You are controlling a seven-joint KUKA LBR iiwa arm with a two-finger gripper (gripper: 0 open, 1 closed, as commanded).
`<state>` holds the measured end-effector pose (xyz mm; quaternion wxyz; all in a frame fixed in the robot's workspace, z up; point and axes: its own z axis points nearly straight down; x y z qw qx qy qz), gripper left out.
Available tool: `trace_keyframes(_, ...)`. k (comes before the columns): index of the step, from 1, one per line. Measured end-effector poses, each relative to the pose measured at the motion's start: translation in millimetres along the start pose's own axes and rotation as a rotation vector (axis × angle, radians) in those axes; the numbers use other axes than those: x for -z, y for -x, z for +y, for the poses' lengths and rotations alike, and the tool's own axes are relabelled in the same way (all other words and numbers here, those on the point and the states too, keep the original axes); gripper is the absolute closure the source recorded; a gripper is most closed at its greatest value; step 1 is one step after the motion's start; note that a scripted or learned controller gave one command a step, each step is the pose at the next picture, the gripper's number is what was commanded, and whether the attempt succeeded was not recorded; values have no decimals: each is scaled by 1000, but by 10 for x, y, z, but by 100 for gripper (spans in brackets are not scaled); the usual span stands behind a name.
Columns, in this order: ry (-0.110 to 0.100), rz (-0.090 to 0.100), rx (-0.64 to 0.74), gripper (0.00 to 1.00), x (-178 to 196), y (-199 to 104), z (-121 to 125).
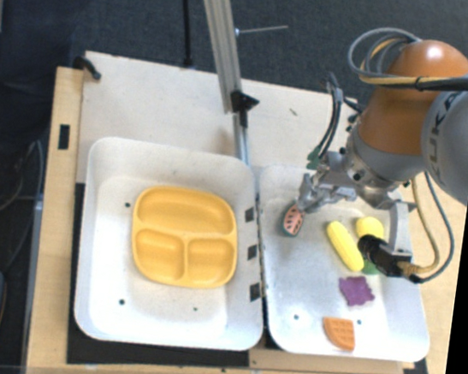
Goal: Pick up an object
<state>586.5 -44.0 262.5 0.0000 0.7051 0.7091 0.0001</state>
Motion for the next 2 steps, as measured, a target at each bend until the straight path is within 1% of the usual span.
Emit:
trace_keyframes(1, 1, 1, 2, 100, 34, -548, -60)
trace_keyframes(2, -2, 1, 2, 100, -180, -1110, -95)
